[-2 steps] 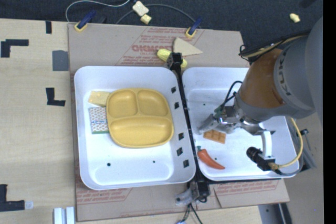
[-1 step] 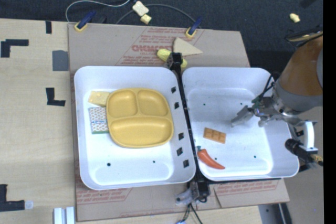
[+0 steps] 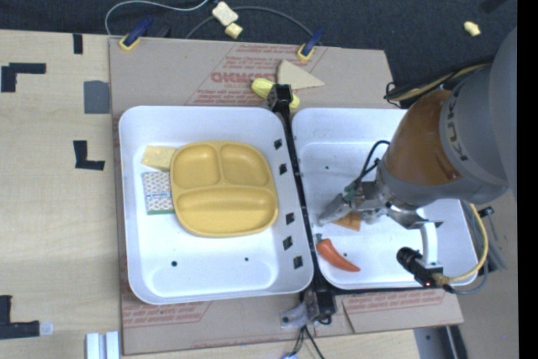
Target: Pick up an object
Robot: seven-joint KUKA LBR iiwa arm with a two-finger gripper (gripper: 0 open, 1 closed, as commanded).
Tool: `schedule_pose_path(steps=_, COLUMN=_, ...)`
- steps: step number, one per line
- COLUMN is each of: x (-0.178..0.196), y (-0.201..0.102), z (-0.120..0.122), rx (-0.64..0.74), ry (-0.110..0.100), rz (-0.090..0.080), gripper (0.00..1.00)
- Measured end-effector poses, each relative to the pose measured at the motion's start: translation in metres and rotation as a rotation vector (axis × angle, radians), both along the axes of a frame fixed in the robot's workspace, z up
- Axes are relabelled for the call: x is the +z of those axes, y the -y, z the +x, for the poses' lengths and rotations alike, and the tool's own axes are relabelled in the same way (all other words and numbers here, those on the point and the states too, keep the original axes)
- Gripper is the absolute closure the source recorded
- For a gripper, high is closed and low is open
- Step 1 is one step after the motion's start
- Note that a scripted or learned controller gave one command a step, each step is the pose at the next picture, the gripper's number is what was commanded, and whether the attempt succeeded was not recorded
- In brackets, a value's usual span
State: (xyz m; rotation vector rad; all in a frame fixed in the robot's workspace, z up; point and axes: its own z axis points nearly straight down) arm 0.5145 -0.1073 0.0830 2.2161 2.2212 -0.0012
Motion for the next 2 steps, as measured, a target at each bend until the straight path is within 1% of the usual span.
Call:
schedule_pose_path(steps=1, x=0.014, y=0.003, z=0.002, rx=-0.003, ry=0.003, rz=0.0, gripper=1.0)
schedule_pose_path(steps=2, x=0.107, y=-0.049, z=0.09, rx=0.007, ry=0.01, rz=0.003, gripper=1.0)
